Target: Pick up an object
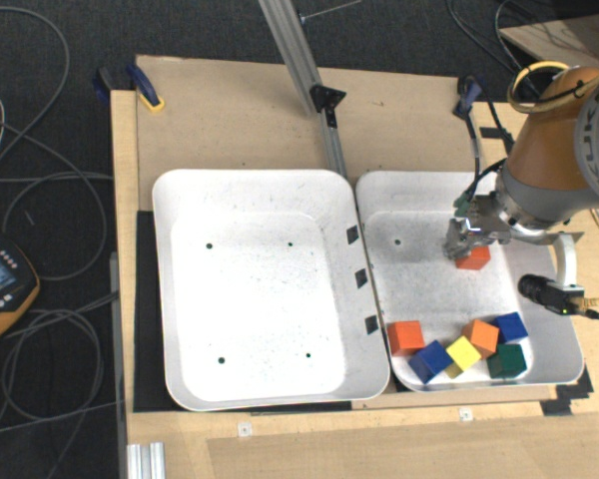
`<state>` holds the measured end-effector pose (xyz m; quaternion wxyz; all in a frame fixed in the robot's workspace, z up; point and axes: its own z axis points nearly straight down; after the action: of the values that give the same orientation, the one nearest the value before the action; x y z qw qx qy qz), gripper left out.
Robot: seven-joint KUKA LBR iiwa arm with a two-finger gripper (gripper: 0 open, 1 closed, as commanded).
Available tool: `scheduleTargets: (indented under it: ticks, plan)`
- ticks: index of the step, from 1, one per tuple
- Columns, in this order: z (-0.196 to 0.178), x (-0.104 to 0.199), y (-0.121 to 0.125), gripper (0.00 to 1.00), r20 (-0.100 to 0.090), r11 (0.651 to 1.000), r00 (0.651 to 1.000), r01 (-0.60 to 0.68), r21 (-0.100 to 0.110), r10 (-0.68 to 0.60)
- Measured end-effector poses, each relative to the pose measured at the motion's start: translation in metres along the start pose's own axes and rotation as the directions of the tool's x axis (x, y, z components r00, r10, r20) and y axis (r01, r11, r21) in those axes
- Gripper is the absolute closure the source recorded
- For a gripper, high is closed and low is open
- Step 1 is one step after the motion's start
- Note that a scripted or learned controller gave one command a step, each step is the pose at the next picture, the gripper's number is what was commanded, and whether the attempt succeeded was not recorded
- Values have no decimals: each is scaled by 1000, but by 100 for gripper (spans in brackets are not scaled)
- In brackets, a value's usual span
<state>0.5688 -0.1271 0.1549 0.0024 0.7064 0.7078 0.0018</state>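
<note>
My gripper (467, 243) hangs over the middle of the right bin (419, 267), reaching in from the right. An orange-red block (473, 259) sits between its fingertips, its upper part hidden by the fingers, and the gripper is shut on it. I cannot tell whether the block rests on the bin floor or is just above it. Along the bin's front edge lies a cluster of blocks: an orange one (406, 336), a blue one (429, 359), a yellow one (463, 353), another orange one (484, 335), a second blue one (511, 326) and a dark green one (507, 361).
The left bin (250, 287) lies beside the right one, with black clips (360, 277) on the shared rim. A slanted metal pole (299, 58) rises behind the bins. Cables and a handheld controller (0, 287) lie on the floor at left.
</note>
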Motion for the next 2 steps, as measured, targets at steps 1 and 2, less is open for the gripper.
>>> scheduleTargets:
  ticks: [1,2]
  plan:
    - [-63,-5,6,100,1,1000,1000,-1,-3,1]
    - [-68,-5,7,100,0,1000,1000,-1,3,1]
